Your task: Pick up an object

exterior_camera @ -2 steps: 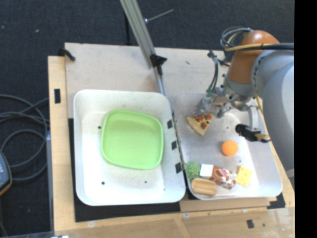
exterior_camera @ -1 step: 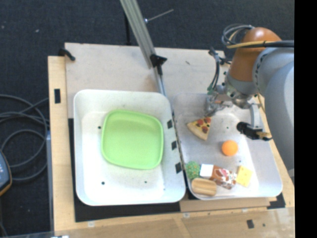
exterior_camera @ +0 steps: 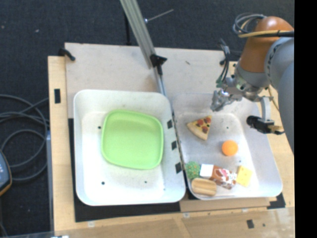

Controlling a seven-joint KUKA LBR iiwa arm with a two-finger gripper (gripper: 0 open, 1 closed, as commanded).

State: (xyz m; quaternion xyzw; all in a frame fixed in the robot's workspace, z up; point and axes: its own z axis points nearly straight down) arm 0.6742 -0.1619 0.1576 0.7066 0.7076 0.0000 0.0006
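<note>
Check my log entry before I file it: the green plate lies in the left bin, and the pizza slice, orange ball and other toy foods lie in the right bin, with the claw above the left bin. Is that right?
One detail is wrong. The camera view shows the claw above the right bin, near the pizza slice, not the left bin. The green plate and orange ball are placed as you wrote.

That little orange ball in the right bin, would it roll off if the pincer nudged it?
Probably. The orange ball looks round and smooth, so a nudge would likely send it rolling. It sits on bare bin floor, apart from the pizza slice and the yellow block, so little would stop it before the right bin wall. It seems light, likely a toy.
</note>
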